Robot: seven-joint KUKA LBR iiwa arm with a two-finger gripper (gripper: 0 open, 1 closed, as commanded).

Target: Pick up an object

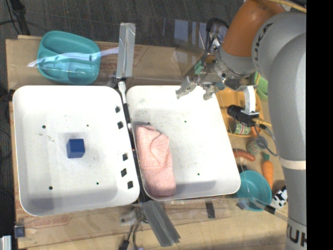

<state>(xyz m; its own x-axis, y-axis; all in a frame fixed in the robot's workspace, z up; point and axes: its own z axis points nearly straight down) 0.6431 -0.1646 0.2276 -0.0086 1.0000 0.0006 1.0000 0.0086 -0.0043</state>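
A pink folded cloth (154, 160) lies along the left side of the right bin (208, 155). A small blue cube (76, 148) sits in the left bin (52, 113), left of its middle. My gripper (195, 91) hangs over the far edge of the right bin, well above and to the right of the cloth. Its two fingers are spread apart with nothing between them.
A teal plastic scoop (67, 57) rests on the bench behind the left bin. To the right of the right bin lie a carrot (268, 172), a teal bowl (255, 189) and other small items. The arm's grey body fills the right side.
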